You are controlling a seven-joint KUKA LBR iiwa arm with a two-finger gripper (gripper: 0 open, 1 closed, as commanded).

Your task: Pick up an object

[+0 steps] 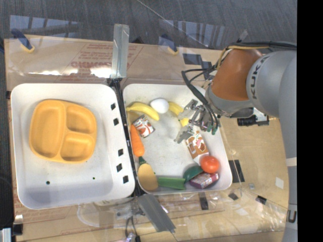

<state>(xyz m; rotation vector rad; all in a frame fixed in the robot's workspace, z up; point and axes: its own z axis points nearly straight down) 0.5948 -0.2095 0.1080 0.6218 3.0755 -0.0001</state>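
Note:
My gripper (184,122) hangs low over the right bin (166,158), near its right wall. Its two grey fingers (190,106) stand spread apart, so it is open. Between them shows a small yellow bit, apparently the end of a short banana (175,108); the fingers are not closed on it. A red-and-white carton (197,145) lies just below the gripper, with a red tomato (209,164) beneath that. Further left lie a larger banana (143,109), a white egg (159,105), a small can (144,126) and an orange carrot (137,141).
A purple box (204,180), a green vegetable (171,182) and a tan rounded piece (147,176) crowd the right bin's front edge. The left bin (30,185) holds a yellow divided plate (62,130). A black divider with clips (121,130) separates the bins. The arm's cables (194,77) loop above the gripper.

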